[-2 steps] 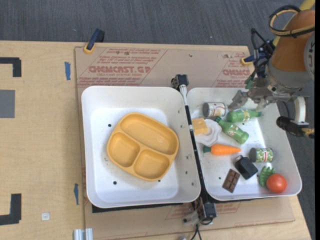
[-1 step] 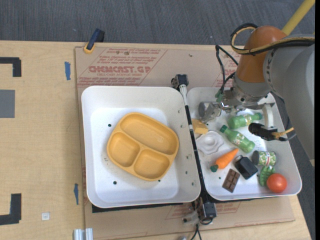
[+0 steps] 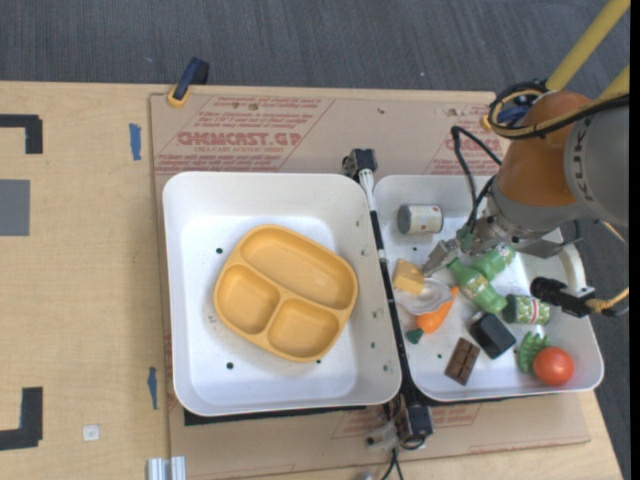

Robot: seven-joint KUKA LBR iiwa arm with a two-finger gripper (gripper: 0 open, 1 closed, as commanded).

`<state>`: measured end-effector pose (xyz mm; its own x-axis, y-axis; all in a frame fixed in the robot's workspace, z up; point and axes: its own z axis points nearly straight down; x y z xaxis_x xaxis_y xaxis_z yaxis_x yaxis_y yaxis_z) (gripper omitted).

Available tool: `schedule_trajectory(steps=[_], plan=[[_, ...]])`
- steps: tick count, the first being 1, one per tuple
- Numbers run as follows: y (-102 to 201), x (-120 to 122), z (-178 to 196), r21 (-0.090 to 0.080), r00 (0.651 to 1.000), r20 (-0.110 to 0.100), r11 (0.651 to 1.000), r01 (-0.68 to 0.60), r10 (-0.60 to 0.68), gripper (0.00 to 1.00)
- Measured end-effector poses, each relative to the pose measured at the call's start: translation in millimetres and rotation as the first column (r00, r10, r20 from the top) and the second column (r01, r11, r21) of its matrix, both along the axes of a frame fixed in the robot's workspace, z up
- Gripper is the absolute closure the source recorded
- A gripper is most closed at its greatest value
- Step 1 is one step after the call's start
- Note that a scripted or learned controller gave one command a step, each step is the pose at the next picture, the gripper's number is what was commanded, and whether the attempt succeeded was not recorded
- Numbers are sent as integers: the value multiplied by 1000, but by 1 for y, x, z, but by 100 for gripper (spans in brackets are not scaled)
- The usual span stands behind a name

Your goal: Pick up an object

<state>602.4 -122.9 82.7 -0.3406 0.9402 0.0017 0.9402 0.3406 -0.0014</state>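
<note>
While the arm reaches in from the right of the frame, its gripper hangs low over the upper middle of the right bin, just above the pile of small things there. Whether it is spread or pressed together I cannot tell; the metal parts blur into the clutter below, and nothing is plainly pinched.

No single thing is named by the task, so any piece in the right bin could serve. Nearest the gripper lie a green bottle, a yellow block and an orange carrot. A small grey can rests alone toward the top of that bin. Lower down sit a brown bar, a black block and, in the bottom right corner, a red tomato. The left bin holds a yellow divided plate, well apart from the arm.

My reading is that the reach is done and the grasp itself is in hand, with the lift yet to come. The next move calls for closing on just one piece, probably the green bottle or what lies beside it, then rising straight up. Crowding is the risk: neighbours touch, so a grip may slip or catch two at once.
</note>
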Motion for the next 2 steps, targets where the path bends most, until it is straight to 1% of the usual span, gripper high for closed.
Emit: schedule_trajectory(steps=[1, 2], plan=[[1, 1, 7, 0, 1000, 0, 1000, -1, 1, 100], [63, -53, 103, -1, 994, 3, 994, -108, 108, 100]])
